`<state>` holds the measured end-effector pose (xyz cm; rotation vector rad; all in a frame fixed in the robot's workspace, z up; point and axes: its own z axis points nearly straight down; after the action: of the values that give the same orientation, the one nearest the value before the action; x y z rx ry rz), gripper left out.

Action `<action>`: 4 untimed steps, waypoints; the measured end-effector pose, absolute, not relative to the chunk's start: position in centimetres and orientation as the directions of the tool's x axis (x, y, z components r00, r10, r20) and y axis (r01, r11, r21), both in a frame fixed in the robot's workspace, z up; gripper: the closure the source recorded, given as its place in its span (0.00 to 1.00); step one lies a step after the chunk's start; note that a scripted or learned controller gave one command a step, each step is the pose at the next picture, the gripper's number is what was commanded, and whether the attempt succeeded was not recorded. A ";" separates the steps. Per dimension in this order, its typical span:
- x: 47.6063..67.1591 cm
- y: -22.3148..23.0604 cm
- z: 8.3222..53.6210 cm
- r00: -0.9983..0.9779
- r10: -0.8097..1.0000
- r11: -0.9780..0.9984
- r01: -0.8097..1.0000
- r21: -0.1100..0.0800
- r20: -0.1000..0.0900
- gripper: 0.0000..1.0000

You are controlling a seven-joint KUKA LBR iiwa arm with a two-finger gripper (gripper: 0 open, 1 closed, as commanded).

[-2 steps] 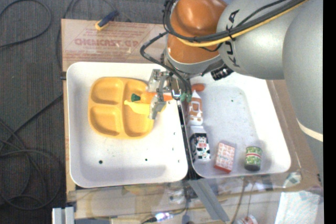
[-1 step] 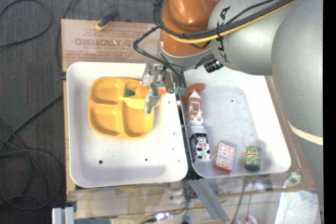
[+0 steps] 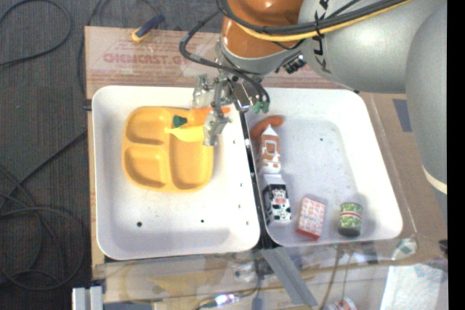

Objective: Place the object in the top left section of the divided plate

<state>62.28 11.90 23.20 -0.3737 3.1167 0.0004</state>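
The yellow divided plate lies in the left bin, toward its upper middle. A toy carrot, orange with a green top pointing left, hangs over the plate's upper right rim. My gripper comes down from the wrist right over the carrot's orange body and is shut on it, with orange showing on both sides of the fingers. The plate's top left section has nothing in it.
The right bin holds a white and orange bottle, an orange item above it, a black and white toy, a pink box and a green can. The bins' shared wall runs just right of the gripper.
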 end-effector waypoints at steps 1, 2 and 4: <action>63.9 13.4 24.1 -0.866 -0.501 0.866 -0.501 0.001 -0.004 1.00; 66.8 13.3 14.2 -0.832 -0.555 0.832 -0.555 0.003 -0.003 1.00; 67.3 12.8 11.2 -0.900 -0.436 0.900 -0.436 -0.006 -0.015 1.00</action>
<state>67.27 12.79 11.16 -0.6986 3.0466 -0.0039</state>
